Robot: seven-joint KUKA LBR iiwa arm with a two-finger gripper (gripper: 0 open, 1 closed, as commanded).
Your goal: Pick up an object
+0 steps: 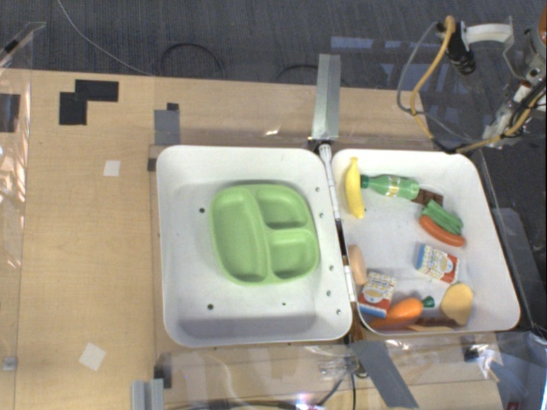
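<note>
Closest to the camera, along the near wall of the right bin (491, 229), lie a carrot (402, 308), a small packet (377, 287) and a yellow round piece (457, 300). From my station I see the arm's end (521, 75) at the top right, outside the bin; whether its fingers are apart I cannot tell. I judge the banana (351, 188) reachable: it lies down and left from there, long axis running away from the camera, bright yellow, curved.
</note>
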